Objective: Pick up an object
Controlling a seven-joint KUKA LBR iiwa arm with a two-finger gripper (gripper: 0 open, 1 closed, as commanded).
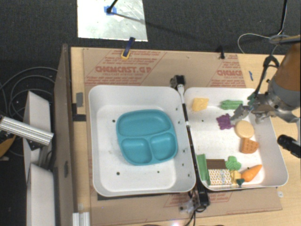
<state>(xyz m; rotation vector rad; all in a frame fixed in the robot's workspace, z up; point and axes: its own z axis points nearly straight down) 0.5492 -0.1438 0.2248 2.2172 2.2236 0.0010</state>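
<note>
The round tan piece lies in the right bin, just above the orange waffle-like piece and right of the purple piece. The gripper hangs just above the tan piece; its fingers look spread apart with nothing between them. Left of the tan piece, across the divider, the left bin holds 1 teal tray.
</note>
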